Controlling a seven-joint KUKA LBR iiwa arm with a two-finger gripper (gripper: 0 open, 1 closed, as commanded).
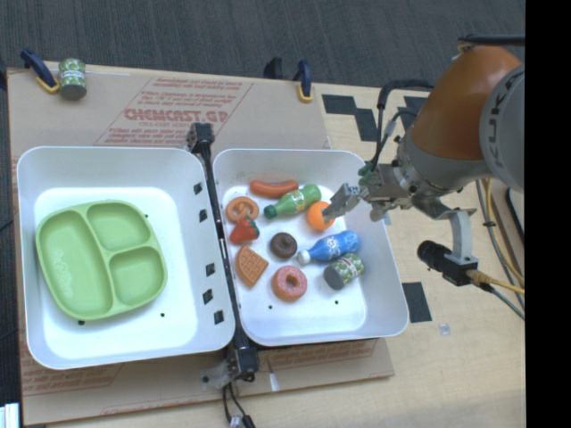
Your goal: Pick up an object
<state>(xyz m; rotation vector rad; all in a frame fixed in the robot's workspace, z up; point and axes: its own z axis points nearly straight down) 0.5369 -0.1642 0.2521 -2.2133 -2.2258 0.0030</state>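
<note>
You are looking at the gripper [339, 205] hanging over the right bin [384, 279], near its right wall, with the fingers reaching down and to the left toward the toy food. The nearest pick is the orange piece [318, 217] — it is sitting just left of and slightly below the fingertips, touching or nearly touching them; you cannot tell which from this angle. Whether the fingers are spread or pressed together you cannot tell either, and nothing is showing between them.

Just beyond the orange piece the green bottle [293, 201] is lying with its long axis running left to right, tilting slightly up to the right. Below the gripper the blue bottle [330, 246] is lying on much the same line, with a dark can [343, 270] just under it.

The rest of the right bin is holding a sausage [273, 186], a pretzel [242, 209], a strawberry [244, 231], a chocolate donut [284, 245], a waffle [252, 265] and a pink donut [289, 283].

The left bin [183, 324] is holding a green divided plate [100, 259], well apart from the gripper.

My judgement — the grasp is not yet made.
</note>
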